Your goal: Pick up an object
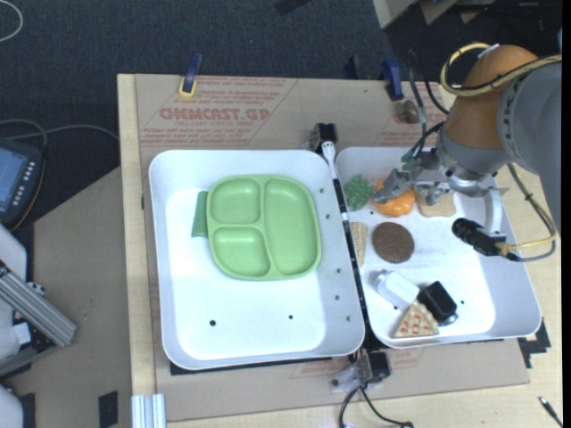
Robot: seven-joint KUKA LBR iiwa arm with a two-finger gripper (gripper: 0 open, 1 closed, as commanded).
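Gripper [419, 184] low in the right bin [513, 301], over the orange toy [395, 205] at the bin's far end; finger state indeterminable. Toy probably light, rigid, smooth: grasp across its middle.

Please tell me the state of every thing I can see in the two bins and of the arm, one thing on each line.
Green divided plastic tray: flat in left white bin, compartments bare.
Orange round toy: in right white bin, at the gripper.
Brown round patty: lying flat.
Pizza slice toy: lying flat, near front rim.
Black block: lying beside the pizza slice.
Green leafy toy: lying by the divider.
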